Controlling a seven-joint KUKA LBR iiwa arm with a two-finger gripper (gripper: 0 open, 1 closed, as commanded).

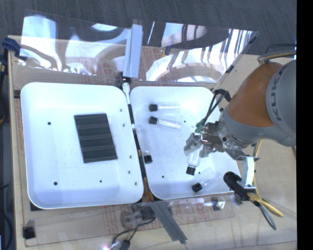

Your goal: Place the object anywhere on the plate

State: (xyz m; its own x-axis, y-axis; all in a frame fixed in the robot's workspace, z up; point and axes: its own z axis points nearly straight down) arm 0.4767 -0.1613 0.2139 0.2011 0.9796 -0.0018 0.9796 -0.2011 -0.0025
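While hovering low over right bin (169, 189), gripper (197, 146) seemingly pinching vial (193, 163), though hard telling; hanging cap-down for lifting. Sitting well apart in left bin (36, 139), plate (95, 137) waiting.

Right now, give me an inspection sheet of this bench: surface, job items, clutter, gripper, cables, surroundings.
Surface: two white bins side by side, left bin, right bin.
Job's things: dark ribbed plate flat in the left bin; clear vials with black caps in the right bin, two near its top, others lower near the gripper.
Clutter: small black piece by the right bin's left wall.
Gripper: gripper over the right bin, above a vial; grasp unclear.
Cables: green wire along the wrist.
Surroundings: clear shield behind the bins; grey carpet beyond.
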